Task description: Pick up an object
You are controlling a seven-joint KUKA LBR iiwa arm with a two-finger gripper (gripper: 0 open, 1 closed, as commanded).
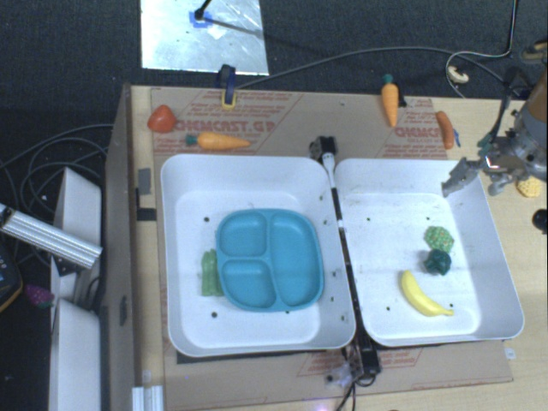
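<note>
Looking down on the bench, you have the two-finger gripper [479,171] at the upper right rim of the right-hand shallow white bin [385,229], with one grey finger [458,178] slanting out toward 8 o'clock; you cannot tell how far the fingers are apart, and nothing is seen between them. The likely targets lie in that same bin, toward 7 o'clock from the gripper: a small green knobbly broccoli-like toy [439,236], touching a darker teal lump [437,262] just below it, and farther on a yellow plastic banana [423,294]. The banana's long axis runs from about 10 o'clock to 4 o'clock, so a grasp would best close across it, from 1 to 7. The left white bin [197,195] holds a blue divided plastic plate [270,259] with a green block [210,274] touching its 9 o'clock side, well apart from the arm. On the brown cardboard sheet [282,110] under the bins, red print reads roughly "CHEMCAST GP"; the same mark near the orange toy carrot [390,103] is partly hidden.
</note>
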